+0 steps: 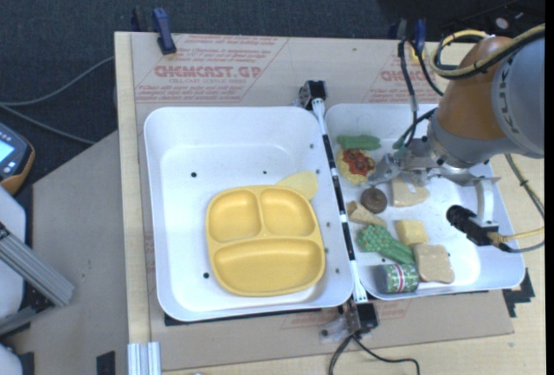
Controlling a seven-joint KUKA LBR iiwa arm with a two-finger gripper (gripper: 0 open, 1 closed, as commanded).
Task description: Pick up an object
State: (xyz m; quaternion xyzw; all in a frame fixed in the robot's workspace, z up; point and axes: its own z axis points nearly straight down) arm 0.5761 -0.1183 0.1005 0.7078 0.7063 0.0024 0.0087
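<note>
I see the small round brown toy food piece [373, 197] lying in the right white plastic bin [485, 274], directly beneath the metal gripper [394, 170]; whether it is clenched I cannot tell. A red-topped pizza slice [356, 164] lies just beside. A yellow compartment tray [262, 240] occupies the left white bin [173, 191].

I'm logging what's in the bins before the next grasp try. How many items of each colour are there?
Yellow: 3, the divided tray, a flat piece behind it, a block
Green: 3, a pod, a bumpy piece, a can
Red: 1
Brown or tan: 4
Total: 11
</note>
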